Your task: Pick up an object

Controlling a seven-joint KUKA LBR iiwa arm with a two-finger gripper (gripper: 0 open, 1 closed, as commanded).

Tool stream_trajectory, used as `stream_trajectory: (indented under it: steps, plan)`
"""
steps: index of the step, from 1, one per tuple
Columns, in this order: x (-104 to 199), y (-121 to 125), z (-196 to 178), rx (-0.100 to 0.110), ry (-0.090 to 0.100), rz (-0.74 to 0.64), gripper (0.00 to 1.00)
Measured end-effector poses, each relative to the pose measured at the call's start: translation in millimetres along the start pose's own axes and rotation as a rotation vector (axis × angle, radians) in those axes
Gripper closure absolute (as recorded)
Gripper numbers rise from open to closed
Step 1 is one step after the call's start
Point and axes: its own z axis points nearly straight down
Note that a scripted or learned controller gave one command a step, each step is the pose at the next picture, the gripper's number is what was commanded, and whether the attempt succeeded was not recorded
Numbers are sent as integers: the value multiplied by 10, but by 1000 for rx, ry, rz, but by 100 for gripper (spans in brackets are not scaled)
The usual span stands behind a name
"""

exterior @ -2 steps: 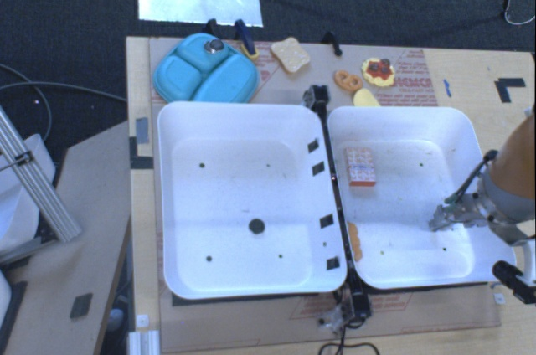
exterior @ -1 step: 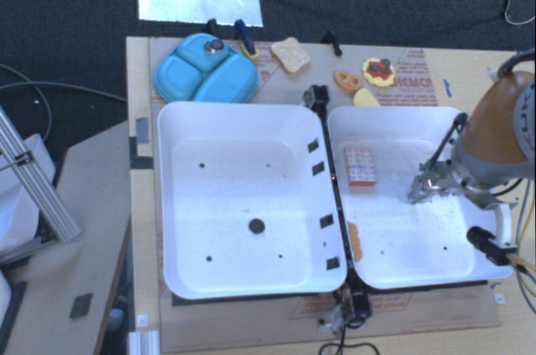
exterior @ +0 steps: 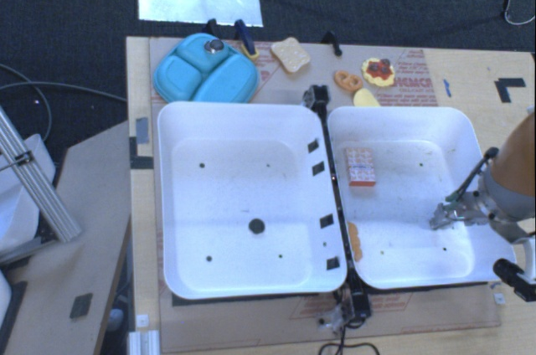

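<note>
Look to the right edge of the frame: the grey arm comes in there, and its two-finger gripper [exterior: 444, 217] sits low over the floor of the right white bin [exterior: 419, 127], in that bin's lower right part. Nothing shows between its tips, but you cannot tell from this slant whether the claw is wide or narrow.

The likeliest thing to pick is the small red-and-white printed box [exterior: 361, 166], lying flat in the upper left part of the same bin, well apart from the gripper. It lies in the open with bare bin floor all around — that should leave room for a straight descent.

A small tan biscuit-like piece [exterior: 354, 242] rests against the bin's left wall near the lower corner; the wall crowds it, so you would likely find it the harder grab.

The left white bin [exterior: 193, 127] holds a small dark round disc [exterior: 256, 225] in its lower middle. Above the bins, on the bench, lie a blue divided plastic tray [exterior: 205, 70], a toy slice of toast [exterior: 291, 54], a small pretzel [exterior: 347, 79] and a yellow tart topped with red [exterior: 378, 71] — all outside the bins, none in the arm's way.
</note>
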Motion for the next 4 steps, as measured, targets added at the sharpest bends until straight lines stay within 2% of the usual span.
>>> stream_trajectory:
  steps: [1, 2, 3, 4]
  plan:
    - [449, 684, 31, 5, 0, -10, 100]
    - [1691, 413, -1002, 8, 10, -17, 100]
    - [3018, 590, -1259, 13, 12, -19, 100]
    - [2392, 864, -2074, 6, 3, 2, 100]
